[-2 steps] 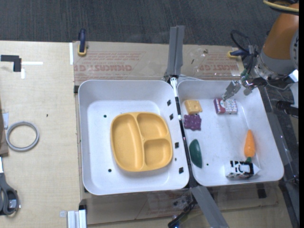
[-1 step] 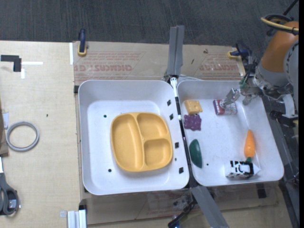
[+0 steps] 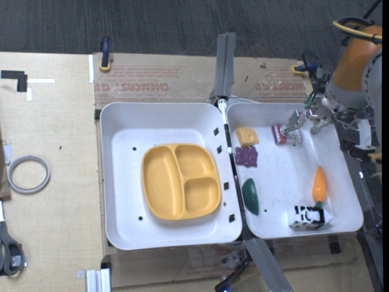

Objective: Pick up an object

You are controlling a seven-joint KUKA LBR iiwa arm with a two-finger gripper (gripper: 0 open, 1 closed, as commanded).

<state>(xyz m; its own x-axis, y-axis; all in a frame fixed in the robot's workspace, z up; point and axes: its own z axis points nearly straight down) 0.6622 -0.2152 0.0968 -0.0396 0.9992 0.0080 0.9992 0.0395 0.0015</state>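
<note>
Open white floor mid right bin [image 3: 340,221], hemmed by purple block [image 3: 246,156], green piece [image 3: 250,196], carrot [image 3: 319,184].

Arm [image 3: 358,66] cut off by right picture edge; upper links out of frame. Gripper [image 3: 296,126] fingers too small to resolve; they overlap the red-and-white object [image 3: 280,134] by the right bin's [image 3: 340,157] far wall. Scissors [image 3: 11,255] cropped at left edge.
</note>
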